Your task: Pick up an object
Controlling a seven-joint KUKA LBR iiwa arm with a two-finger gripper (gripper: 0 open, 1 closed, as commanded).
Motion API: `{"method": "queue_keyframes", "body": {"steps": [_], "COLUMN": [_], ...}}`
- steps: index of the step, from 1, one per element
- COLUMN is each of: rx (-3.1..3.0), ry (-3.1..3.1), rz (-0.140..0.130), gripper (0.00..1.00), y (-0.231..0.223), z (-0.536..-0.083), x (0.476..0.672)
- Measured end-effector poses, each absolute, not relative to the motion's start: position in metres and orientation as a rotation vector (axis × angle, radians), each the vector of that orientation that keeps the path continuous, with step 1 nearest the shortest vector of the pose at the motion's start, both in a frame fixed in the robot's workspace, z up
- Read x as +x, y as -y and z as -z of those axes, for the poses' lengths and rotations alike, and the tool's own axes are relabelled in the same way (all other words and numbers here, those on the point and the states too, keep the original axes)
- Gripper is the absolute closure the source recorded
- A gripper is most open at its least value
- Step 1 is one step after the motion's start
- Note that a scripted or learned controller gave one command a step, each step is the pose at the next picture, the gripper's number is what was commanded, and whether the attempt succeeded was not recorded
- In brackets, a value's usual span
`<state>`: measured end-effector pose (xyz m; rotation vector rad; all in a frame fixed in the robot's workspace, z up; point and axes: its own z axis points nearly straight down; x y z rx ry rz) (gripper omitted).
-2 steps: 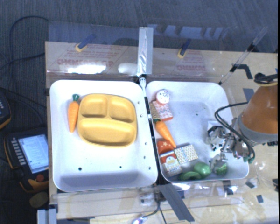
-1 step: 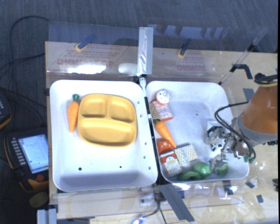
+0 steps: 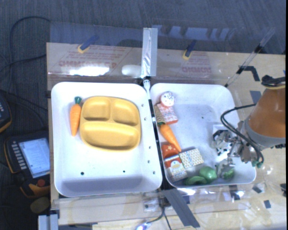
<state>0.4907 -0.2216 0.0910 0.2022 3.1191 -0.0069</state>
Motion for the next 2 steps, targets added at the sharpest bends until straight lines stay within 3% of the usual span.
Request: {"method": "queue_keyframes", "body": {"steps": [1, 2], "rx": [0.171, 0.168], "ry": [-3.121, -3.120], "rz": [0.008, 0.012], "gripper": [0.00, 1.00], "y": [0.222, 0.221], "z": [-0.091, -0.102], "x": [0.491, 0.492]}}
